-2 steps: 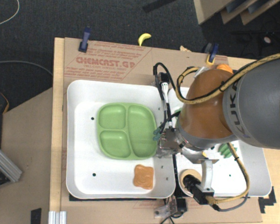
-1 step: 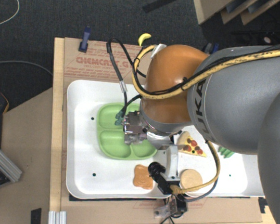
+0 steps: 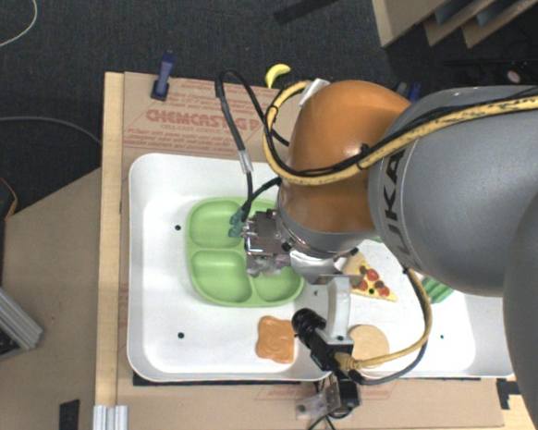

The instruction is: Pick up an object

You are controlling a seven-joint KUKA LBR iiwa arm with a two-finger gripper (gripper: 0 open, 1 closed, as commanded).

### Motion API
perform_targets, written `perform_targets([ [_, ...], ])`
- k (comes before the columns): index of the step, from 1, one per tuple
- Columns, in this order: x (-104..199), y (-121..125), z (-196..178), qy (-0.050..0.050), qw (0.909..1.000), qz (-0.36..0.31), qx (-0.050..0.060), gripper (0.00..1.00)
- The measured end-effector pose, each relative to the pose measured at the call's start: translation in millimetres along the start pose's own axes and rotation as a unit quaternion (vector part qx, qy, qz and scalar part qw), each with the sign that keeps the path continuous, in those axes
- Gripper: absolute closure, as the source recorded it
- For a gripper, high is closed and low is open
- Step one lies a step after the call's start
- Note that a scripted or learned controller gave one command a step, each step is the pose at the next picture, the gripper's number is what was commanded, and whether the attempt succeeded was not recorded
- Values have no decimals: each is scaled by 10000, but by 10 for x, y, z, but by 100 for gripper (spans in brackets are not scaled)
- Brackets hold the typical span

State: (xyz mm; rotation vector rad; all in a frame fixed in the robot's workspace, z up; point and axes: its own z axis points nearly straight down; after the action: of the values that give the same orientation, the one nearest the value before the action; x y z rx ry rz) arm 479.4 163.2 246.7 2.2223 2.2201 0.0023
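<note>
A green divided plate (image 3: 218,252) lies in the middle of the left white bin (image 3: 153,275). My gripper (image 3: 262,246) hangs over the plate's right side, mostly hidden under the orange wrist band (image 3: 347,160). An orange-brown toy food piece (image 3: 276,340) rests near the bin's front edge, just below the plate. To the right of the wrist lies a pizza slice (image 3: 373,283), and a round tan cookie (image 3: 370,340) sits in front of it. Nothing shows as held.
The big grey arm (image 3: 476,179) covers most of the right bin. A green object (image 3: 437,289) peeks out from under it. Black cables and a connector (image 3: 328,349) hang near the bin's front rim. A cardboard sheet (image 3: 194,111) lies under the bins.
</note>
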Motion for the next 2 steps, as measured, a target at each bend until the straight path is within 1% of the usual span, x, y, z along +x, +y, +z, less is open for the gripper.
perform_targets([
  [1,4,3,-99,3,10000,4,-2,100],
  [2,651,-18,139,4,10000,-37,14,100],
])
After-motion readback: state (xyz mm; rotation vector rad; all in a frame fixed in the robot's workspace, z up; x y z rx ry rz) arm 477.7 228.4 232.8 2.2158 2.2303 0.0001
